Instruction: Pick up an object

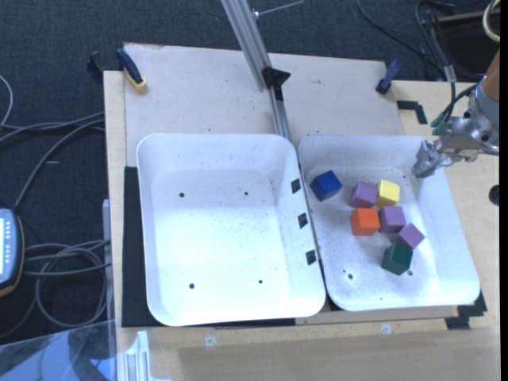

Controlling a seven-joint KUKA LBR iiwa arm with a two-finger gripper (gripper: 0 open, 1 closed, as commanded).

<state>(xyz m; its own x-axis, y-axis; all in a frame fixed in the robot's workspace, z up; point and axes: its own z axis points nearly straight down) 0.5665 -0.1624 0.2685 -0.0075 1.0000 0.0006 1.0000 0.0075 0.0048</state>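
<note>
Grey arm w/ small metal pincer (425, 163) comes in from the right, pincer tip over the upper right corner of the right shallow white plastic bin (444, 288), above the bin wall there. Nothing seen betw. its tips; whether it's released or clenched, cannot tell at this res.

Right bin holds six small cubes, all clustered centre-right. Blue cube (325, 185) sits apart, upper left of the group, nearest the divide betw. bins. Purple cube (363, 194) just left of the yellow cube (388, 191), the two touching or nearly so. Orange cube (365, 221) directly below the purple one, w/ a second purple cube (392, 217) beside it on the right. Third, lighter purple cube (411, 234) lower right of that, and a dark green cube (397, 258) just below it, closest to the bin's front. Yellow cube is the nearest one to the pincer, but well apart from it.

Left shallow white plastic bin (159, 292) sits alongside, rims meeting in the middle. Both rest on a pale wooden desk (198, 86) w/ a blue-yellow clamp (131, 68) at upper left corner and a slanted metal rail (246, 26) running up from betw. the bins.
</note>
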